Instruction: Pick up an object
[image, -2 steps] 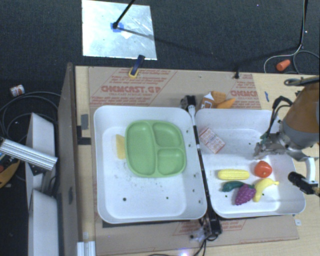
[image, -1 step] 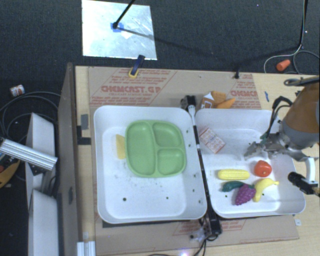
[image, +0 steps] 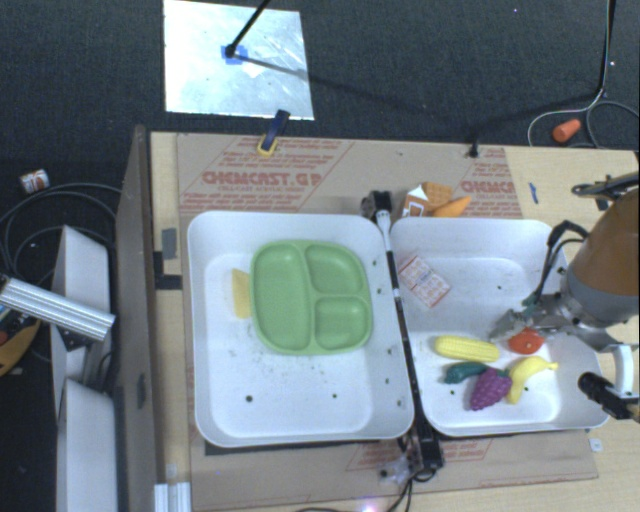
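Cardboard-lined bench (image: 300, 165), glossy white bins (image: 300, 420), green divided plate (image: 310, 297), fingers (image: 522, 325) unclear, above red tomato (image: 526, 342).

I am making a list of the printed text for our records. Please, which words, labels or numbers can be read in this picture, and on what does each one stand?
"CHEMCAST G P": red print on the cardboard sheet behind the left bin.
"CHEMC...": the same red print, cut off, behind the right bin.
Small packet in the right bin: red pattern, too blurred to read.
Other red print on the cardboard: too blurred to read.
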